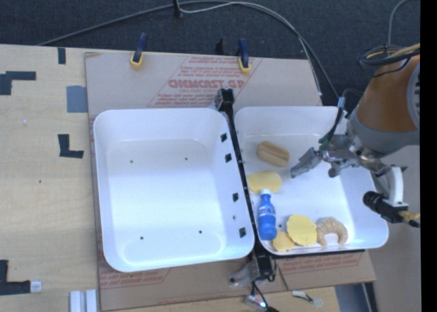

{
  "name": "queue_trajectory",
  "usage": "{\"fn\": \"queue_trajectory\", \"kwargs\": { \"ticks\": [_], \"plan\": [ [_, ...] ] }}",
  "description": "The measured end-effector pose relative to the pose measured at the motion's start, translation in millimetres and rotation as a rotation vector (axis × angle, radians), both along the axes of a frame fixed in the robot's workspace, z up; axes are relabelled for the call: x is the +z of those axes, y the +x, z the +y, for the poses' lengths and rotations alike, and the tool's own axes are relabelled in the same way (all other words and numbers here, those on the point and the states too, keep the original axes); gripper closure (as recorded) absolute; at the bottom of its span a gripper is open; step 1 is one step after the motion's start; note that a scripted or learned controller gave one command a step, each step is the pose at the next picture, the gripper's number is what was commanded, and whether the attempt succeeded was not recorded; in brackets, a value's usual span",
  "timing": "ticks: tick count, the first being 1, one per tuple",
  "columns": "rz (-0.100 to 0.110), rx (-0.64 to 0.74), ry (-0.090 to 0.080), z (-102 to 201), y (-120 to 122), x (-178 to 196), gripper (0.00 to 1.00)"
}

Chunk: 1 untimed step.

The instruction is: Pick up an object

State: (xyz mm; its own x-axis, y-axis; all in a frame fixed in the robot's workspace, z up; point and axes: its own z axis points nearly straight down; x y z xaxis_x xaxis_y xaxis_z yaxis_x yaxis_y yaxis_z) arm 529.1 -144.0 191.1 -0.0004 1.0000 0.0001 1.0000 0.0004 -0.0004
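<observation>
How the jaws stand cannot be told from this slanted view: the gripper (319, 164) shows as a cluster of grey parts low over the right bin, and nothing can be seen caught in it.

At the far left is the wooden bench (41, 167), marked with dark tape. On it lies a cardboard sheet (198, 82) with red print, held at its far edge by two clamps, one (138, 51) to the left and one (242, 57) further right. The left bin (164, 114) rests on the cardboard, its white floor dotted with a few small dark marks. A black strip (235, 167) runs along the seam where the two bins meet.

The right bin (287, 109) holds all the loose things. Nearest the seam, a blue bottle (265, 216) with a white cap lies with the cap toward the far side, and just beyond the cap sits a pale yellow lump (264, 181). Further back is a brown bread roll (273, 153), just left of the gripper and apart from it. Along the near wall, a small yellow piece (283, 241) touches a round yellow disc (301, 230), and beside that disc is a tan pastry (331, 231).

The arm (386, 109) comes in over the bin's right wall, its orange band showing above the wrist, with dark cables (382, 51) looping behind it.
</observation>
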Motion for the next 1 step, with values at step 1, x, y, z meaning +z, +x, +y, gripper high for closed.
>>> {"fn": "queue_trajectory", "kwargs": {
  "ticks": [1],
  "plan": [
    [0.006, 0.003, 0.002, 31.3, 69.9, -65.4, 0.0]
  ]
}}
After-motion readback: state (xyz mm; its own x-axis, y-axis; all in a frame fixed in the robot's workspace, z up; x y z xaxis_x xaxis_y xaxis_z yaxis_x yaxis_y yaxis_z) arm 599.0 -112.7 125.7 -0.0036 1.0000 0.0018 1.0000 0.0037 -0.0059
